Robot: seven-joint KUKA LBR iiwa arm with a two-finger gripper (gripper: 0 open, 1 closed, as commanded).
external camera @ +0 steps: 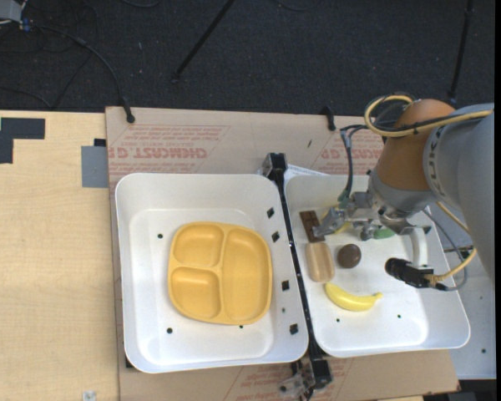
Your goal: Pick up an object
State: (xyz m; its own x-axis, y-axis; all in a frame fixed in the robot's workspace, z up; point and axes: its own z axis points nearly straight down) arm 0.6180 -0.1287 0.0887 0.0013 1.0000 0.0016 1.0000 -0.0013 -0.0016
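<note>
Camera view puts the gripper (348,222) low in the right bin (401,328), just above the dark round object (348,256), with the banana (351,297) below it; we judge nothing is lifted yet

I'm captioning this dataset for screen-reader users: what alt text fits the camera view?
A grey robot arm with an orange band reaches from the right, its gripper low over the right white bin, which holds a banana, a tan wooden block and a dark brown ball. The left white bin holds a yellow divided plate.
</note>
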